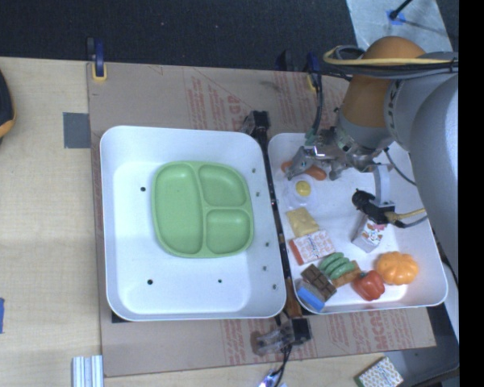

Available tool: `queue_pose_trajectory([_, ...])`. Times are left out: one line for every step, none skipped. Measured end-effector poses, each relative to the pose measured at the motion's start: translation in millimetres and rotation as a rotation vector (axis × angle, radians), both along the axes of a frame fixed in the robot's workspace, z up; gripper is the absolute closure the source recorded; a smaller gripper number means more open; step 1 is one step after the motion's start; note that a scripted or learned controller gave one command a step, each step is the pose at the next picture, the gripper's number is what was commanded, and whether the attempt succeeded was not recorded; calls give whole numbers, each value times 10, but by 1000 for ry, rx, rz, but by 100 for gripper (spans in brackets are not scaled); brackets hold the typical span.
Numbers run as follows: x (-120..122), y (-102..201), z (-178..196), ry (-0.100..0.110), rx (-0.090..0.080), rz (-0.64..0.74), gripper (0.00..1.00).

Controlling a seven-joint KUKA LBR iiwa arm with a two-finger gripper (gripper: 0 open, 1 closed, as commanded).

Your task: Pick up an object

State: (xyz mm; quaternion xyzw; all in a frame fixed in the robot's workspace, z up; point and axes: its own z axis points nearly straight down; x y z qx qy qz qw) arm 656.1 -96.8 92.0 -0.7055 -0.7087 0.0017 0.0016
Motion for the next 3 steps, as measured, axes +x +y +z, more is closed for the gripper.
queue_pose_trajectory([-1,22,-1,1,0,1,0])
queue_pose_trajectory([-1,33,-1,1,0,1,0])
queue_pose_trajectory([-1,32,-1,1,0,1,0])
